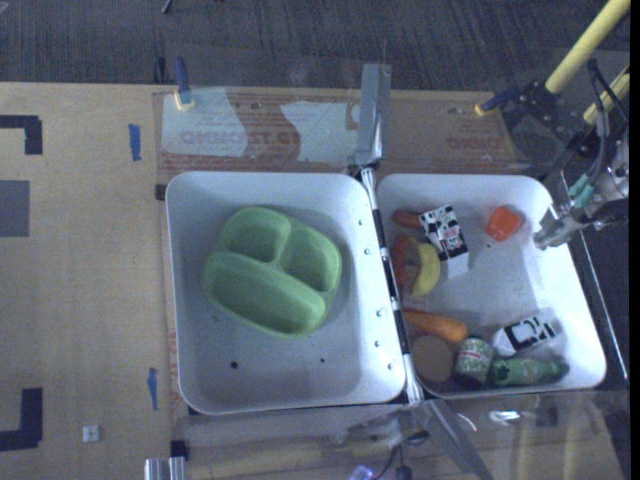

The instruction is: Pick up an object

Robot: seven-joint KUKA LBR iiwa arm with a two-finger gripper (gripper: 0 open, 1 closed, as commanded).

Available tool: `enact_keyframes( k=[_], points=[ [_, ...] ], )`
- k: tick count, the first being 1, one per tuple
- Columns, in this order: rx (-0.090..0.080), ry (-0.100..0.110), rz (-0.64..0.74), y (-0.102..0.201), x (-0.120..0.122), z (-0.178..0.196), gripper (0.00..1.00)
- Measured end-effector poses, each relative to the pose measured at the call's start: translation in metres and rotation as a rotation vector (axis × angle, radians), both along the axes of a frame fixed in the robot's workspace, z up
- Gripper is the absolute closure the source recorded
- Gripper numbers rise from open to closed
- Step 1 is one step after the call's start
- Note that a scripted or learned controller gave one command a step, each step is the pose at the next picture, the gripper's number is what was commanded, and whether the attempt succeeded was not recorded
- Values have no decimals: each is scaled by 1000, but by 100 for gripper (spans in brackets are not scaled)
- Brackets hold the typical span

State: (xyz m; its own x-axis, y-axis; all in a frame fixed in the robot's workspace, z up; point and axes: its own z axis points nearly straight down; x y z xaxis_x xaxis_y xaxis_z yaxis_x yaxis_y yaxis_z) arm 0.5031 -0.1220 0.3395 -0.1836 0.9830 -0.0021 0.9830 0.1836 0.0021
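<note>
Two white bins side by side on the table [80, 268].
Left bin [200, 368]: green divided tray [272, 268], roomy bare floor below. Right bin [520, 288]: carrot [436, 324] lying left-to-right near front, banana [428, 268], orange block [504, 222], open middle. Pincer [556, 230] over right rim; finger state impossible to tell.

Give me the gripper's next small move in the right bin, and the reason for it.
Probably shift left and lower toward the orange block: the gripper sits at the right bin's right wall with nothing seen between its fingers, and that block lies nearest, apart from the other items.
</note>
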Motion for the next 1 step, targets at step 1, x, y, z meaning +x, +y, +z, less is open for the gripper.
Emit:
enact_keyframes(
  k=[1],
  points=[
    [2,2,-44,-21,-16,-131,100]
  ],
)
